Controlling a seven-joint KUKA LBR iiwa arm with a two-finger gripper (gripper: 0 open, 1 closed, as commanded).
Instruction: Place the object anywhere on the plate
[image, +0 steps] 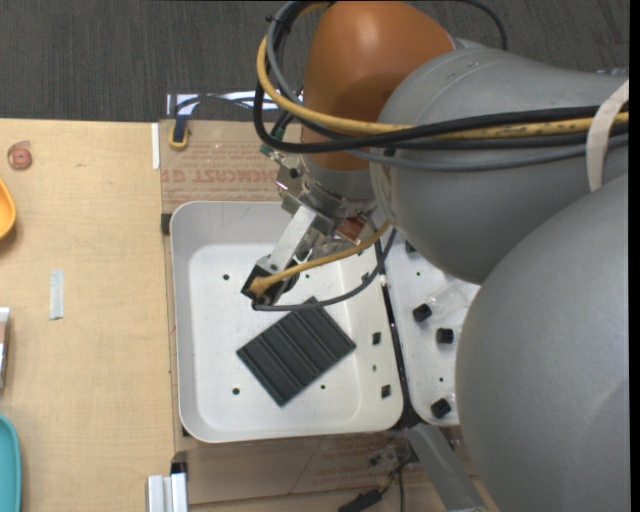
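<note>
A dark grey ribbed rectangular slab (296, 352) lies flat and turned at an angle in the left white bin (190, 300), a little right of its middle. My gripper (318, 232) hangs over the bin's far right part, just above and beyond the slab's far corner. It looks apart from the slab. The wrist and the orange band hide its lower end from the camera. Nothing can be seen held in it.
The grey arm covers most of the right bin (428, 352), where a few small black pieces (422, 312) show. Left of the bins is a wooden bench (80, 330) with an orange thing (4, 215) and a teal thing (6, 462) at the view's edge.
</note>
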